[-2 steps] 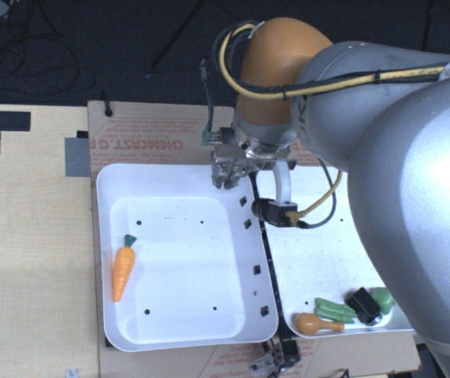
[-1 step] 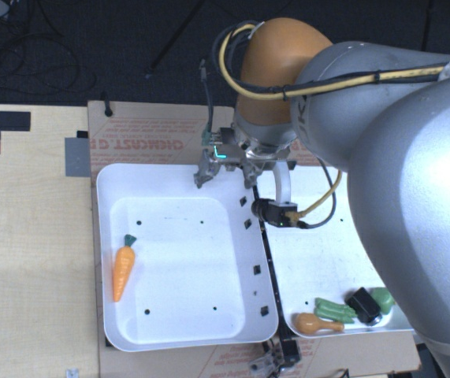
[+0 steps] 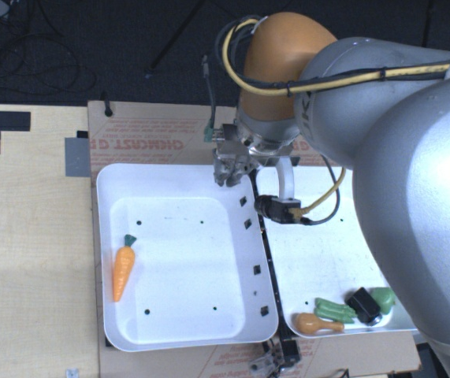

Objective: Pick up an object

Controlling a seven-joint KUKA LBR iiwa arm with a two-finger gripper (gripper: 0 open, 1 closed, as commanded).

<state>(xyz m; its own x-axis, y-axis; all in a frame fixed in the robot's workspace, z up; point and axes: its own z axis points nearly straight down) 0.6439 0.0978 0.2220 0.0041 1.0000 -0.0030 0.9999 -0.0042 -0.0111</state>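
Note:
An orange toy carrot (image 3: 122, 269) with a green top lies in the left bin (image 3: 169, 321), against its left wall. The gripper (image 3: 227, 173) hangs over the far right corner of that bin, close to the divider between the bins. It is far from the carrot, and I see nothing in it. In the right bin (image 3: 319, 235), along the near edge, lie a green pod-shaped toy (image 3: 335, 311), an orange pear-shaped toy (image 3: 316, 324), a black block (image 3: 363, 305) and a green piece (image 3: 383, 297).
The big grey arm covers the right bin's far and right side. Black clips (image 3: 258, 270) line the divider between the bins. Cardboard (image 3: 146, 136) lies under the bins, and a wooden bench top (image 3: 27, 242) spreads to the left.

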